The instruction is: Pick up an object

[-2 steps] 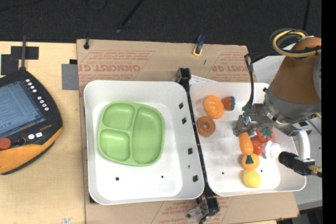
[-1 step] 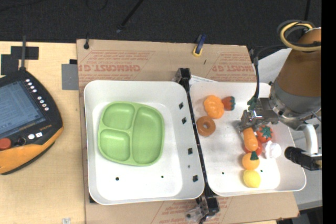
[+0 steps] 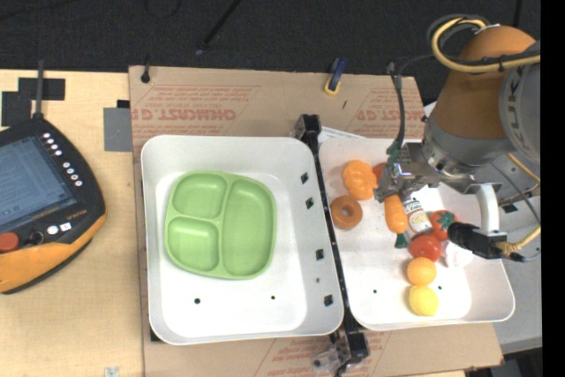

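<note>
Right now your gripper [image 3: 395, 181], fingers' state I cannot tell, hangs low in the right bin [image 3: 494, 300], the carrot [image 3: 396, 214] at its six o'clock, so you next descend and close.

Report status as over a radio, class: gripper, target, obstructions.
Gripper low over right bin, finger state unclear. Carrot just below it, nothing seen held. Toy food crowds close: orange pepper, donut, tomato.

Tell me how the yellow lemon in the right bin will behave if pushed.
The lemon looks rounded and smooth, so it would probably roll rather than slide. It looks like toy plastic, so likely light and stiff. It lies against the orange ball, which may get nudged too.
</note>
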